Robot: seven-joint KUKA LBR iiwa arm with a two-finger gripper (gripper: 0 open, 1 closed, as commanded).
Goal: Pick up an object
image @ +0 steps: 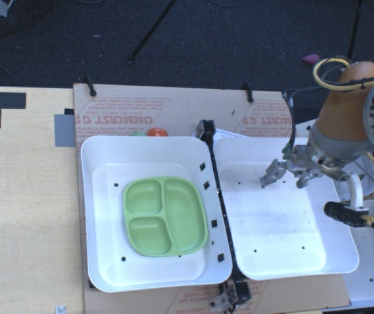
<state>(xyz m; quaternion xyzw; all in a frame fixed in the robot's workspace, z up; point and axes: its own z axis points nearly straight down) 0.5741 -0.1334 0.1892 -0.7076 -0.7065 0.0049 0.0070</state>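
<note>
Looking down at a slant on the bench, two shallow white bins are seen side by side, parted by a black divider strip (214, 195). In the left bin (102, 175) a green divided plate (165, 216) lies flat on the floor, with three compartments: two toward the far side and one toward the near side. It sits toward the right half of that bin, near the divider but not touching it. Behind the left bin's far rim, a small orange-red object (157, 133) and a hint of something green beside it are partly hidden; what they are cannot be told.

The arm (347, 113) is seen entering from the right, its orange band above the grey wrist. The gripper (289, 175) is held over the far right part of the right bin (285, 241), above the white floor. Its two fingers are spread apart, one pointing toward the divider and one nearer the wrist, and nothing is seen between them. Whether the fingertips touch the bin floor cannot be told.

The green divided plate is thus placed well apart from the gripper, in the other bin, across the divider, to the gripper's left in the view and nearer the camera. Brown cardboard (174, 110) is seen under and behind both bins, resting on a pale wooden bench top (23, 208).
</note>
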